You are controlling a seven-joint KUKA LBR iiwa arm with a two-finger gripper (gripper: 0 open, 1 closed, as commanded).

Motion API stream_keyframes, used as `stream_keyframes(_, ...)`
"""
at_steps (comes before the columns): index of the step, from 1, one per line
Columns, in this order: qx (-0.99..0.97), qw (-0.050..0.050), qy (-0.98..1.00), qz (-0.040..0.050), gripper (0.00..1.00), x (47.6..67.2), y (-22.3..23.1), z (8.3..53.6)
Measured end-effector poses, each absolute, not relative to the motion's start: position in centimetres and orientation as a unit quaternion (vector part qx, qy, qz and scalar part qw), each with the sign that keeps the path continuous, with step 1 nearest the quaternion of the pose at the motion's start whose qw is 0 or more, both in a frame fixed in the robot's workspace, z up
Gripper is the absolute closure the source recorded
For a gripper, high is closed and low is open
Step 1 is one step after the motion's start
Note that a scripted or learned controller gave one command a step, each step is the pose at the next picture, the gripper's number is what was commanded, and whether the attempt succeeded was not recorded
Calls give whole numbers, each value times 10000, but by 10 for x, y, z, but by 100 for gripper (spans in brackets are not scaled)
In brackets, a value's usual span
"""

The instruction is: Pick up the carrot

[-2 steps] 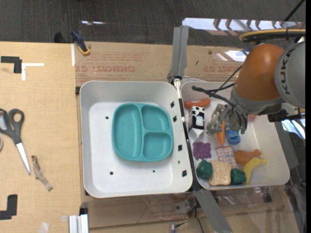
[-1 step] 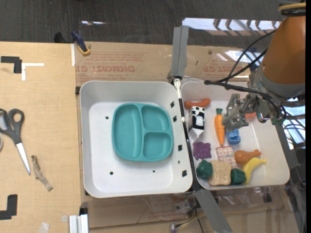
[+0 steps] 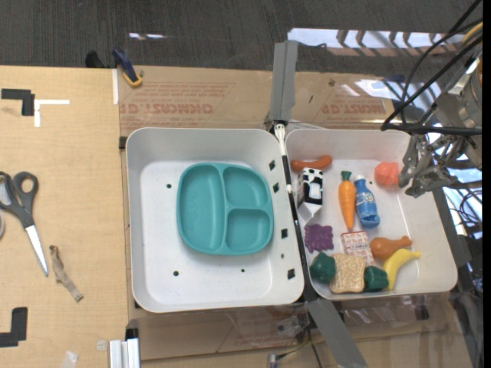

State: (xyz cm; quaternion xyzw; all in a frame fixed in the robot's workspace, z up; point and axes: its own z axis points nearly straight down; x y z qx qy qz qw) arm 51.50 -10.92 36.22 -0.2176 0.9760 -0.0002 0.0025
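- Your carrot (image 3: 347, 200) lies in the right bin (image 3: 439, 245), tip toward you, just beside the blue bottle (image 3: 366, 205).
- Your gripper (image 3: 415, 181) hangs over that bin's right side, near the pink ball (image 3: 387, 174); its jaws hold nothing, and how wide they stand you cannot tell.
- The teal tray (image 3: 225, 208) sits in the left bin (image 3: 146, 228).

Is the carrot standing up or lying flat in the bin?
Lying flat: the carrot rests lengthwise on the right bin floor, green top toward the back, beside the blue bottle.

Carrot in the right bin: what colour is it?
Orange with a green top; the carrot shows clearly in the camera view.
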Motion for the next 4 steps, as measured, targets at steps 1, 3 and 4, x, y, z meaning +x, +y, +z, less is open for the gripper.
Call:
stream_keyframes(1, -2159, 48, 9764, -2, 100, 517, -109, 371)
stream_keyframes(3, -2131, 93, 9770, -2, 100, 521, -109, 390)
stream_keyframes(4, -2117, 115, 9773, 0, 100, 523, -109, 399)
